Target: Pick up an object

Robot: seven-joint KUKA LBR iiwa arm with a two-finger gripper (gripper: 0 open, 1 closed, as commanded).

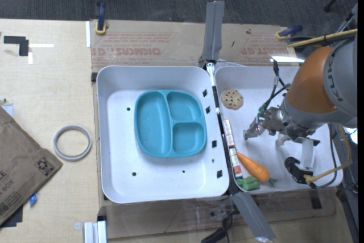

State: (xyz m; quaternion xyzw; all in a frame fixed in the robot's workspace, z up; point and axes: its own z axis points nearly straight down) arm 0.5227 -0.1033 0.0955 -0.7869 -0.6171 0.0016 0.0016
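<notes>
The right bin (pixel 256 78) holds a round chocolate-chip cookie (pixel 231 99) near its back left. An orange carrot (pixel 253 167) lies by the front left, and a small green piece (pixel 248 183) sits just in front of it. A thin striped stick (pixel 228 140) runs along the bin's left wall. My gripper (pixel 264 138) hangs over the middle of this bin, right of the stick and above the carrot. It is open, its fingers spread with nothing between them.
In the left bin (pixel 111 122) lies a teal divided plate (pixel 170 122). On the bench to the left are a grey tape ring (pixel 73 141) and a brown cardboard box (pixel 20 165). A black cable end (pixel 292 166) hangs below my wrist.
</notes>
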